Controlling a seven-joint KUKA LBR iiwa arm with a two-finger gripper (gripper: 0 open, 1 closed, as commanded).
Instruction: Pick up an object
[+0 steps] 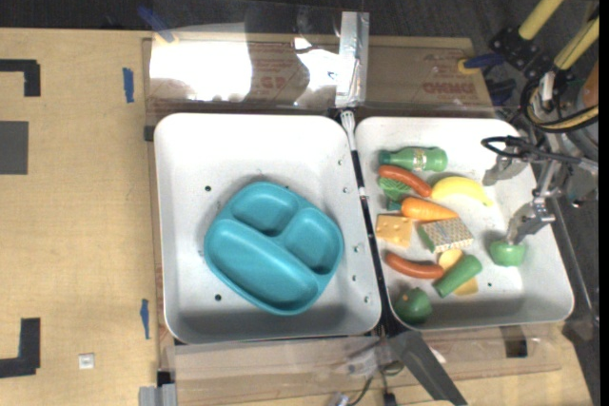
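Green and small, the round toy (507,252) lies just below the gripper (521,225) in the right bin (552,299), apart from the food pile (423,214) to the gripper's left. Whether the fingers are spread cannot be told. Descend straight, centring over it, clear of the bin wall.

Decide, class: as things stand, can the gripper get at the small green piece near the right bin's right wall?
Probably yes: the gripper hangs close above the small green piece, which lies apart from the pile with nothing over it.
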